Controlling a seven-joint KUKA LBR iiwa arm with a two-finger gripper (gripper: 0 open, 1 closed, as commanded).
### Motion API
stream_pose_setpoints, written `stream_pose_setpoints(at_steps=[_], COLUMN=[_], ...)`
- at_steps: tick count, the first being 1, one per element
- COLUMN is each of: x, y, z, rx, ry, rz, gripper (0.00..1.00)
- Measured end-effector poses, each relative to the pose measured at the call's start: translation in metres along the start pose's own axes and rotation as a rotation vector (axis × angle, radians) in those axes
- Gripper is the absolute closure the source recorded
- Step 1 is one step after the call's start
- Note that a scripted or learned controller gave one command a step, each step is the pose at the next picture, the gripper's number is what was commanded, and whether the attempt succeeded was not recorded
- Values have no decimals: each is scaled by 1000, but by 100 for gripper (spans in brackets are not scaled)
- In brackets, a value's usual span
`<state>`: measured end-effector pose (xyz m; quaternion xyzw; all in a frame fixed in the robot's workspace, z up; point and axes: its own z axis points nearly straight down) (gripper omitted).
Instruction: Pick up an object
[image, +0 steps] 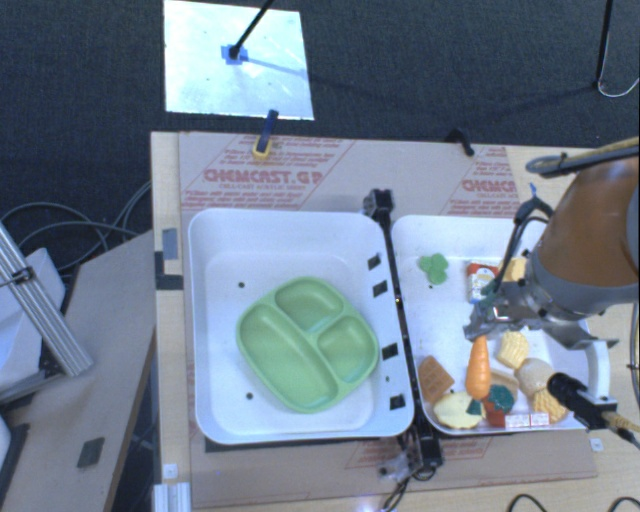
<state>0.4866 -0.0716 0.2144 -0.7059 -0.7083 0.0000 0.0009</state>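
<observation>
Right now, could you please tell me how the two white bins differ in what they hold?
The left bin holds one green divided plate, lying flat. The right bin holds many small toy foods, among them an orange carrot and a green piece, and the gripper is above it. Both are shallow and white.

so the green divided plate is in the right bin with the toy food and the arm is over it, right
Not quite. The camera view shows the light green three-compartment plastic plate alone in the left white bin. The toy food, such as the orange carrot, lies in the right white bin, under the arm.
</observation>
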Motion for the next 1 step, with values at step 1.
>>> stream_pose_setpoints(at_steps=[1], x=[4], y=[4], z=[-19], rx=[-4], ry=[-1], rz=[-1], gripper=[100])
